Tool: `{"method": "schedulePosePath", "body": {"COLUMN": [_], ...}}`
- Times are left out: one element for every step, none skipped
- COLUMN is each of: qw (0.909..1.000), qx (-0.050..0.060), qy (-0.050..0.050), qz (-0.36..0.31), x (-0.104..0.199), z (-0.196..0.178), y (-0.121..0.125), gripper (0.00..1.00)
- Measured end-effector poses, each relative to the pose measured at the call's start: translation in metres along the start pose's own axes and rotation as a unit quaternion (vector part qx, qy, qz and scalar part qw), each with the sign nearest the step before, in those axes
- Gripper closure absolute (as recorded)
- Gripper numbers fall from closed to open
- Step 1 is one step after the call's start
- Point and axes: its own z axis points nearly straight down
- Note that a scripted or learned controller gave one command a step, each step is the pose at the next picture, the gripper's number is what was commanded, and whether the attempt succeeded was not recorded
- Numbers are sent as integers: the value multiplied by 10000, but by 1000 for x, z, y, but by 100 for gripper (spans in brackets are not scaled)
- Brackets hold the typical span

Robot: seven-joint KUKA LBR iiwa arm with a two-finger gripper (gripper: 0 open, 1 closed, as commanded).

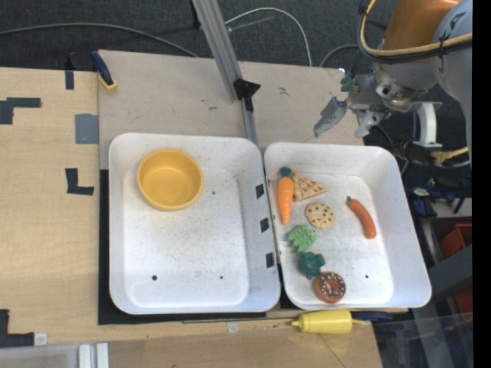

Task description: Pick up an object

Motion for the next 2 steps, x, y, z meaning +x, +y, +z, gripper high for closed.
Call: {"method": "schedulePosePath", "body": {"qw": [10000, 10000], "qx": [1, 21], "qy": [-1, -4], "qz": [-2, -2], "x": [0, 3], "z": [0, 46], "y": [0, 5], "gripper": [0, 0]}}
